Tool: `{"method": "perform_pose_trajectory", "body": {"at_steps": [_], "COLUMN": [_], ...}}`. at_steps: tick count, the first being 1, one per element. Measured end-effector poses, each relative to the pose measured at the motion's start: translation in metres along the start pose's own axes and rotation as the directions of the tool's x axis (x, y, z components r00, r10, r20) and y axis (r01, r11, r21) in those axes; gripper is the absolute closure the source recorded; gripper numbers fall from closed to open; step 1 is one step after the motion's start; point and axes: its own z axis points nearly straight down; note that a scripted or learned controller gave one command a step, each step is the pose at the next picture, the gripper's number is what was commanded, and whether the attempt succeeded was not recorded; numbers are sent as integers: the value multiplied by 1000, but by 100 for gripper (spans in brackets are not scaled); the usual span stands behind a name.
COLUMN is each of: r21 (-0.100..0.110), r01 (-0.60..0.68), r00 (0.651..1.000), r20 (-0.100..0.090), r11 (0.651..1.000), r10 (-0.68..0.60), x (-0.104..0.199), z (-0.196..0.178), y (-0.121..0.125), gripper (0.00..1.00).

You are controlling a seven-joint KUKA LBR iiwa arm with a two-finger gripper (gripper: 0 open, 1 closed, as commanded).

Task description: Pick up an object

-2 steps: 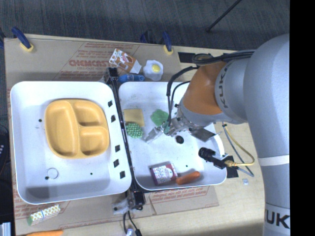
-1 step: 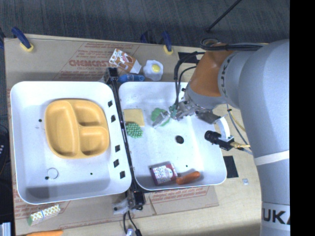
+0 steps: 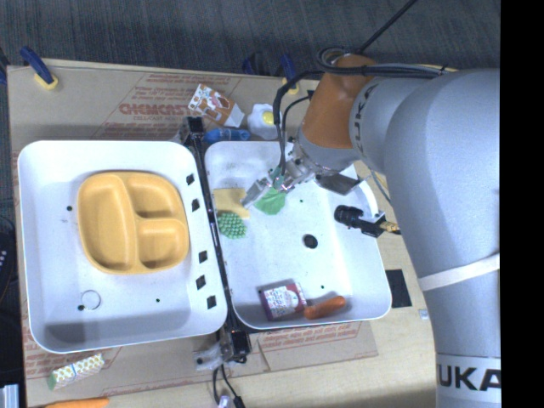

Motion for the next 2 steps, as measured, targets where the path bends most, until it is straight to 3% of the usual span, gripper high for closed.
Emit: {"method": "perform_pose_trajectory", "body": {"at_steps": [1, 2], "r21": [0, 2], "r01": [3, -4], "r00": [1000, 1000], "r20": [1, -1], "r11": [1000, 1000], "r10": [-3, 4], "x": [0, 38], "z": [-11, -64], "y": [1, -6], "gripper": [100, 100]}}
